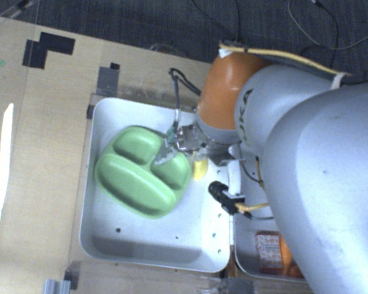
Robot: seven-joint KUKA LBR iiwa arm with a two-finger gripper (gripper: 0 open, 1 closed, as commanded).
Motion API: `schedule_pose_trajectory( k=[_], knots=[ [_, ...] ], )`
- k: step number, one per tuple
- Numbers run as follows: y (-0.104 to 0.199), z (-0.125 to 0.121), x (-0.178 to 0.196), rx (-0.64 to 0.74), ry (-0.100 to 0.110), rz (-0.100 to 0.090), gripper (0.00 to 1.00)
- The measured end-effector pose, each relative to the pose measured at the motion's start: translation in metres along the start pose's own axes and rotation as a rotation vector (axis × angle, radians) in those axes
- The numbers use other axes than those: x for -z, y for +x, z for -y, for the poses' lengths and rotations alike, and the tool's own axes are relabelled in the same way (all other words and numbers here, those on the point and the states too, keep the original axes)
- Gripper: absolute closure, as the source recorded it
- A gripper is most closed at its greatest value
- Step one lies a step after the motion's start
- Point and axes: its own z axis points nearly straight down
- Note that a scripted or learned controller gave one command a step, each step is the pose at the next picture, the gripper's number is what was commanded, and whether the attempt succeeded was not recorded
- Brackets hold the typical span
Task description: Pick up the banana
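Hanging over the left bin [86,231], the end effector [170,149] touches a green tray [137,177]; banana [200,169] just right; grip state unclear.

One fixed camera looks down at a slant on my bench [22,151], taking in both white bins [86,231]. My grey arm [320,166] enters from the right, close to the lens.

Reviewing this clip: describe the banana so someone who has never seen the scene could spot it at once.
Start at the left white bin and find the big green tray lying in it. Just off that tray's right edge, under the claw, a small yellow piece shows: the banana. It is the one yellow thing there, mostly hidden by the arm.
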Motion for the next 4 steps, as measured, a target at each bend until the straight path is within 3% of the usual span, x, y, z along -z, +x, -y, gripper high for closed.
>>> schedule_pose_trajectory(
  k=[2, 3, 4],
  knots=[
    [-0.004, -0.007, 0.000, 0.103, 0.001, 0.004, 0.00],
    [-0.006, -0.011, -0.001, 0.078, 0.011, 0.001, 0.00],
    [-0.011, -0.020, -0.001, 0.174, 0.017, 0.002, 0.00]
  ],
)
